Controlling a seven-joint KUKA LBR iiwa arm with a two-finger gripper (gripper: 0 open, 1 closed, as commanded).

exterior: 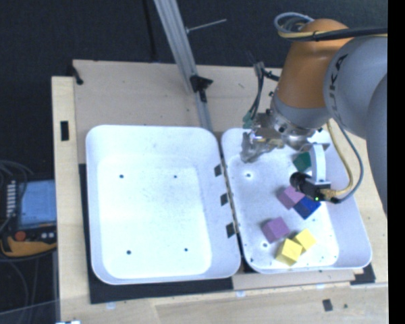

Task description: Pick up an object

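**Overhead, the arm hangs above the right bin's blocks**

Overhead, the grey arm (351,73) with its glossy orange band reaches in from the right of the frame, its metal gripper (252,147) hanging over the upper left corner of the right bin (256,252). Whether anything sits in the gripper cannot be told from this slant.

The right bin is smooth white plastic with rounded corners. Small, matte, hard-edged blocks lie loosely grouped in its lower right part: a purple block (276,229) near the middle, two yellow blocks (289,250) (305,239) touching just below it, a blue block (308,206) and a second purple block (290,197) side by side above, and a green piece (302,160) partly hidden behind the arm's white fitting.

The left bin (94,181) matches it, speckled faintly with dark dots. Both rest on a pale wooden bench (121,79).
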